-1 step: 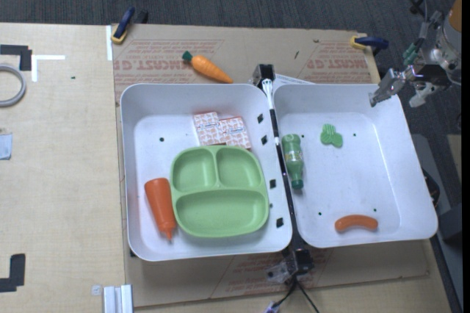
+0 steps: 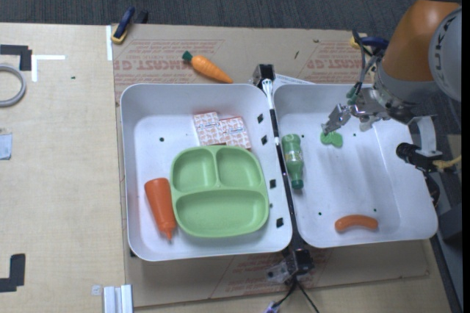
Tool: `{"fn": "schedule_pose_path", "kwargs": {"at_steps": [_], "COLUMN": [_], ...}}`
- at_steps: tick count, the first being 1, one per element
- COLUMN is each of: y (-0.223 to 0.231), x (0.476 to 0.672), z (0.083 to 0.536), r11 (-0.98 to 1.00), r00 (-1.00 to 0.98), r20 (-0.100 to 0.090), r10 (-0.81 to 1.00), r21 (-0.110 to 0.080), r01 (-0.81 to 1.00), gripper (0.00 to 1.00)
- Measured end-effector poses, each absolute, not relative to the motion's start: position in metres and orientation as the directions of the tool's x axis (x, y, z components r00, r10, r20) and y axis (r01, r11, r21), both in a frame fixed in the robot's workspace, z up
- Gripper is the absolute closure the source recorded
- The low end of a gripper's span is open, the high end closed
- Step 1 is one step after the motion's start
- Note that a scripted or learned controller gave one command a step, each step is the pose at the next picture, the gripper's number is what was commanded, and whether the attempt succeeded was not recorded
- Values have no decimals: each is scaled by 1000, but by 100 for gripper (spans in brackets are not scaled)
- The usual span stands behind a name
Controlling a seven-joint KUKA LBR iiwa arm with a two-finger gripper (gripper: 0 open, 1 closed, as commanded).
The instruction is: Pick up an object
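Gripper (image 2: pixel 336 126), at twelve o'clock in the right bin (image 2: pixel 411 227), pinched a small green piece (image 2: pixel 332 138); judged best raised straight, grip kept firm.

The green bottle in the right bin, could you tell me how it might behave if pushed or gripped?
The green bottle lies on its side against the bin wall, so it would probably roll. Its rounded, seemingly smooth plastic body may slip. It looks small and likely light.

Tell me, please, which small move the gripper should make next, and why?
Probably lift straight up a little. The gripper is low in the right bin, right at a small green object; whether that object is really gripped is unclear, and a short lift would show it.
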State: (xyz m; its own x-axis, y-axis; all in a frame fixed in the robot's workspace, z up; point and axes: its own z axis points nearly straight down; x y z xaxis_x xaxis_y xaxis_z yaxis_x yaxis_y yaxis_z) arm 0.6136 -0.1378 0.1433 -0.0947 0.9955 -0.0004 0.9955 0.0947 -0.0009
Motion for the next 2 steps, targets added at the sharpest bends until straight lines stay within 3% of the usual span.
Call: {"fn": "schedule_pose_path", "kwargs": {"at_steps": [1,2], "y": [-112,-117], "x": [576,644], "z": [92,93], "r11": [154,399], "r00": [-154,-399], "r20": [0,-2], "r10": [988,917], "r21": [0,2], "r01": [988,917], "gripper": [0,0]}}
